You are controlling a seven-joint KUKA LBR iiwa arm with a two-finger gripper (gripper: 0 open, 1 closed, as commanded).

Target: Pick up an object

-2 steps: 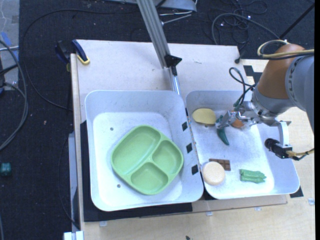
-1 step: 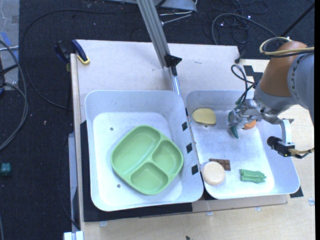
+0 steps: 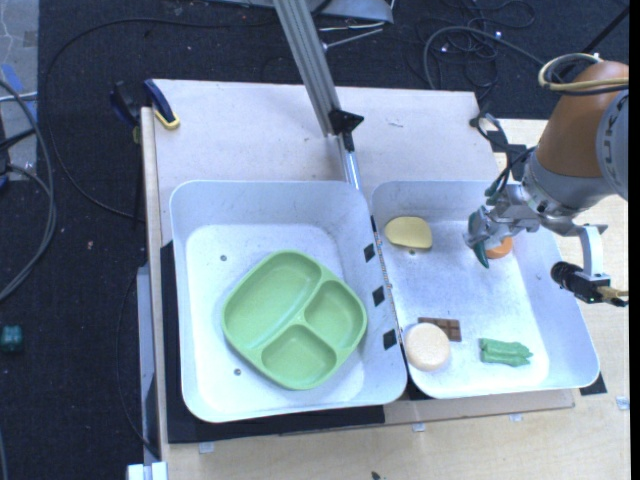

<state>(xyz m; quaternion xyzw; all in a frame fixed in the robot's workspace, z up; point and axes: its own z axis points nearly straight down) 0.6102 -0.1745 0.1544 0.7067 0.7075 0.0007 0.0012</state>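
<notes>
Tool sits low in the right bin, at about 2 o'clock within that bin, w/ a small orange object touching it on the right side. Can't tell if the tool is wide, narrow or gripping; the orange piece lies right against it, but whether it's actually pinched isn't clear. A teal-green bit shows at the tool's lower tip. The arm, grey w/ orange band, comes in from 3 o'clock, above the bin's right rim.

Other things in the right bin: a pale yellow rounded item at 9 o'clock from the tool, near the bin's left wall, apart from the tool. At 7 o'clock, a cream round disc near the front-left corner, w/ a small brown block touching its upper right edge. At 6 o'clock, a green leafy-looking piece lying flat near the front edge, well apart from the disc.

Left bin holds a light green divided plate, three compartments, resting flat, roughly centre.

Both bins on a pale tabletop. A silver pole slants from 12 o'clock to the bins' shared back edge.
</notes>
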